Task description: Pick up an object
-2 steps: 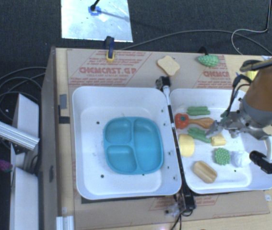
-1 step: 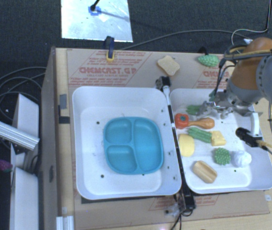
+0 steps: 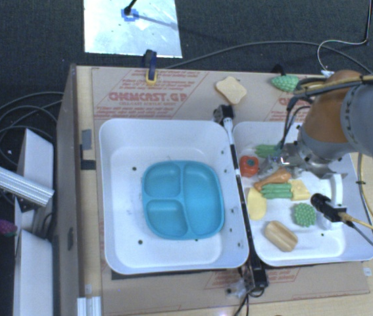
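At the far left of the worktop [image 3: 193,87], the left bin [image 3: 117,176] is seen to hold a blue divided plate [image 3: 183,199], lying flat near its middle. Behind the bins, a bread-shaped toy [image 3: 231,89] is noted on the cardboard, and a green toy [image 3: 285,82] further right.

The right bin [image 3: 304,252] is found to carry the candidate objects: a red piece [image 3: 248,165] against the dividing wall, a pale yellow piece [image 3: 256,205] below it, a tan bread roll [image 3: 281,235] near the front, an orange carrot [image 3: 275,177], a green pod [image 3: 276,191] beside it, a yellow block [image 3: 300,189] and a green knobbly ball [image 3: 303,214].

The claw [image 3: 293,162] is observed low over the rear half of the right bin, below the arm's orange band [image 3: 324,110]. Whether its fingers are spread or closed cannot be told; nothing is seen held between them.

The carrot is judged the nearest object: it lies just left of and below the claw in the view, its long axis running roughly left to right with a slight tilt. A short shift toward the bin's front left is judged necessary, with the fingers set across that axis. The crowding by the green pod is recorded as a risk to a clean grasp.
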